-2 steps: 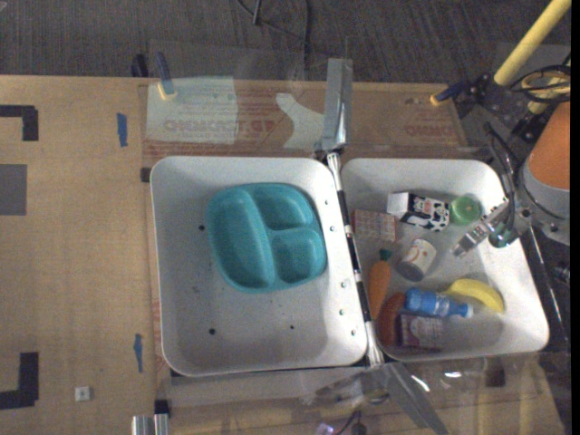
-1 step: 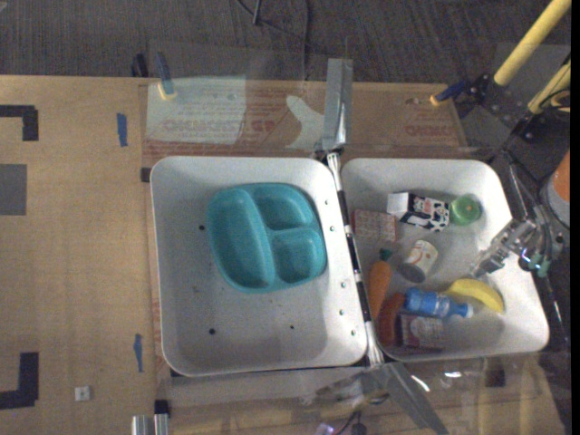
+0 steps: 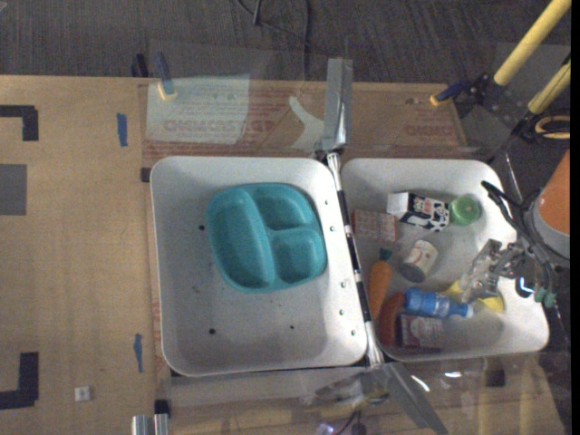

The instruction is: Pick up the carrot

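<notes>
The carrot [image 3: 379,285], orange with a green top, lies lengthwise along the left wall of the right bin [image 3: 535,333], pointing toward the near edge. My gripper [image 3: 480,275] hangs over the right part of that bin, well to the carrot's right. It is above a yellow item [image 3: 490,303] and close to the cap end of a blue bottle [image 3: 436,304]. The carrot rests free and nothing touches it from above.
Around the carrot lie a small can [image 3: 419,259], a pink packet [image 3: 374,226], a dark red item [image 3: 391,318], a milk carton [image 3: 424,211] and a green lid [image 3: 466,209]. A teal divided plate [image 3: 266,236] sits in the left bin [image 3: 181,315].
</notes>
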Robot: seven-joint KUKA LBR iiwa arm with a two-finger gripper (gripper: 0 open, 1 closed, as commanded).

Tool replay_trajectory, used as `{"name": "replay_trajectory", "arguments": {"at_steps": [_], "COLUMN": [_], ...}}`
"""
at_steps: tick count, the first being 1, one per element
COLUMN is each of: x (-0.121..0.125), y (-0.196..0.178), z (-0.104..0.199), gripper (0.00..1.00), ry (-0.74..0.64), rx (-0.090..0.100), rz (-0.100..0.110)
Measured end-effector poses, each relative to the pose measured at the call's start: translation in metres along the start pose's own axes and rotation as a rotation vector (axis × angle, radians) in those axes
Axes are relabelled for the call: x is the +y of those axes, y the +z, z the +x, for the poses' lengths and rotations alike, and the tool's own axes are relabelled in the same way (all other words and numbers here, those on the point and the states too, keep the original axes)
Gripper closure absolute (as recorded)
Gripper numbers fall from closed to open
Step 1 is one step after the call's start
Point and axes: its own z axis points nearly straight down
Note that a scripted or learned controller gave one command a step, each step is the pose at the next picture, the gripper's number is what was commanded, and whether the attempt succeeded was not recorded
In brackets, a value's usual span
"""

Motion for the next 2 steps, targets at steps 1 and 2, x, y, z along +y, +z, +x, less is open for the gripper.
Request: {"name": "replay_trajectory", "arguments": {"at_steps": [1,2], "x": [0.05,0.141], "y": [-0.056,-0.008], "z": [0.004,0.025], "gripper": [1.0,1.0], "ry": [0.222,0.231], "rx": [-0.005,0.001], "rz": [0.0,0.001]}}
